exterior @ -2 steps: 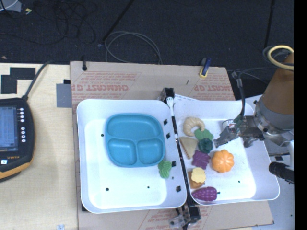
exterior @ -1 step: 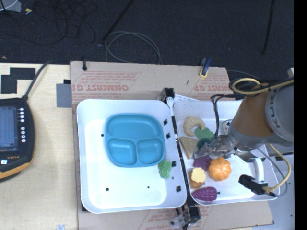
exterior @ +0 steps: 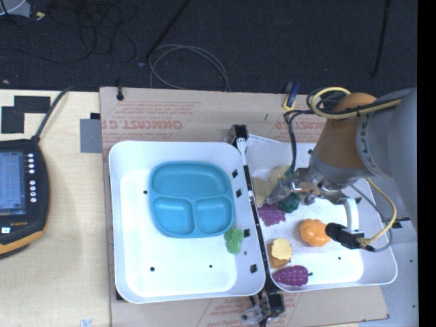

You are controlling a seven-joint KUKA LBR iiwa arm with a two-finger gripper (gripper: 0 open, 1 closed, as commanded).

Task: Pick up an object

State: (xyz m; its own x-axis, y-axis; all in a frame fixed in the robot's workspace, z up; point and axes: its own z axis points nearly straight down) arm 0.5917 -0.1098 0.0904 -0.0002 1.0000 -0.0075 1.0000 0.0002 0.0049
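At the far left of the table (exterior: 61, 278) lies a KUKA teach pendant (exterior: 17, 193), its screen lit but its writing too small to read; right of it a cardboard sheet (exterior: 170, 114) lies under the bins, bearing red print upside down and mirrored, not legible with confidence; the left bin (exterior: 136, 278) holds a blue sectioned plate (exterior: 191, 199) and a small green toy (exterior: 234, 240) just beside the plate's lower right corner; the right bin (exterior: 368, 271) holds a purple toy (exterior: 271, 214), a yellow and tan toy (exterior: 281, 251), purple grapes (exterior: 291, 275) and an orange toy pepper (exterior: 313, 231); the jaws (exterior: 291, 195) sit low in the right bin over a dark green object (exterior: 289, 203), just right of the purple toy and up-left of the pepper; whether they are spread or pinching cannot be told.
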